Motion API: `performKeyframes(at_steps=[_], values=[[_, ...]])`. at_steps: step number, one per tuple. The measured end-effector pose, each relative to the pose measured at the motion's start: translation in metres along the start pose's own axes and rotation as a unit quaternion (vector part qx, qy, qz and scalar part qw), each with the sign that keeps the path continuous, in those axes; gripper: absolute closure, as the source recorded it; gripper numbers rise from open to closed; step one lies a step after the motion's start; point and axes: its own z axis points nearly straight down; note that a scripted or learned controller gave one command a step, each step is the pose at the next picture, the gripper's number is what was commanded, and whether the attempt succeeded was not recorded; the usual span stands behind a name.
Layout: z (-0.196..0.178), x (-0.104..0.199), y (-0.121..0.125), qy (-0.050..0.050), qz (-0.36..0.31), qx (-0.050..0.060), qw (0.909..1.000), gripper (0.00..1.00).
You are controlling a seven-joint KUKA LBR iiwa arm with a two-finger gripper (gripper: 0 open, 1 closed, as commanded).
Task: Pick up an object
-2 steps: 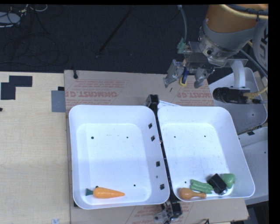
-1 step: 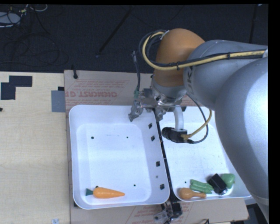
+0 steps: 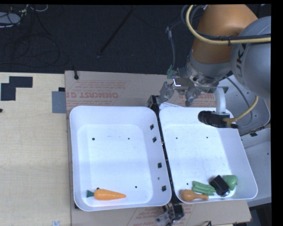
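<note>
Gripper (image 3: 179, 95) spread, holding nothing, at right bin's (image 3: 247, 163) 12 o'clock rim; toy cluster (image 3: 212, 189) sits toward 5 o'clock (long axes roughly 3–9).

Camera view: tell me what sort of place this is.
Probably a robotics lab bench for pick-up trials: a grey arm hangs above two white bins holding toy food such as a carrot, with cables behind.

Carrot (image 3: 109, 194) lies flat, far down and left of the gripper (image 3: 178, 94). Directly below it, well apart, cluster a tan pear (image 3: 193, 195), green beans (image 3: 203, 188), black block (image 3: 219, 185), green piece (image 3: 231, 180).
</note>
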Motion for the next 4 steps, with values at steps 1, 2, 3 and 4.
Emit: performKeyframes(at_steps=[1,2,3,4], values=[[0.143,0.039,0.018,0.0,-0.003,0.011,0.9999,0.0],[-0.007,-0.008,0.023,0.0,0.0,-0.002,1.0,0.0],[-0.007,-0.006,0.021,0.0,-0.002,0.006,1.0,1.0],[0.015,0.029,0.02,0.001,-0.003,0.006,1.0,1.0]])
